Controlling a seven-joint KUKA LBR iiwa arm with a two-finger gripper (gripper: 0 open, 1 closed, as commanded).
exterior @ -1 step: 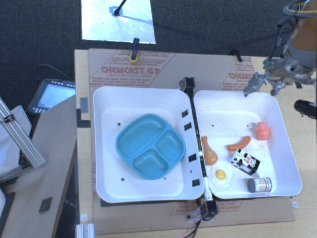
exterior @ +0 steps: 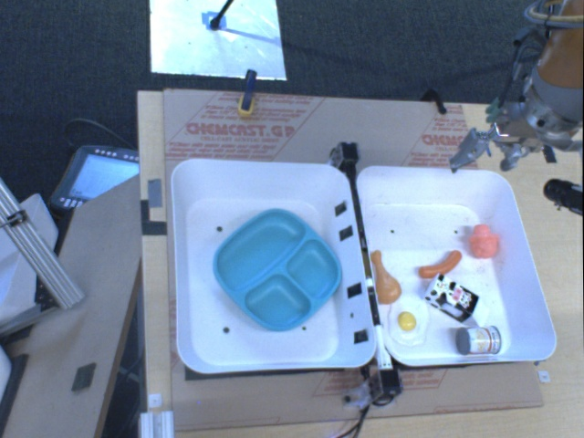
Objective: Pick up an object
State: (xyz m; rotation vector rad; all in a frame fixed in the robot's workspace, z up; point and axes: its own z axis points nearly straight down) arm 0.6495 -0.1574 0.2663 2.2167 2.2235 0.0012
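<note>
We see the gripper (exterior: 486,148) spread open and empty, raised over the far rim of the right bin (exterior: 520,210), so we judge the reach has barely begun. The toys lie along the bin's near side; next we must choose one, perhaps the pink toy (exterior: 484,242), and descend onto it.

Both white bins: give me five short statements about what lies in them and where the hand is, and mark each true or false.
1. The blue three-compartment plastic plate lies in the left white bin. True.
2. The pink lumpy toy lies in the left bin. False: it lies in the right white bin.
3. The hand hangs above the right bin's far edge. True.
4. The hand holds the orange sausage-shaped toy. False: the sausage lies on the bin floor.
5. The fried-egg toy sits on the plate. False: it lies in the right bin.
</note>
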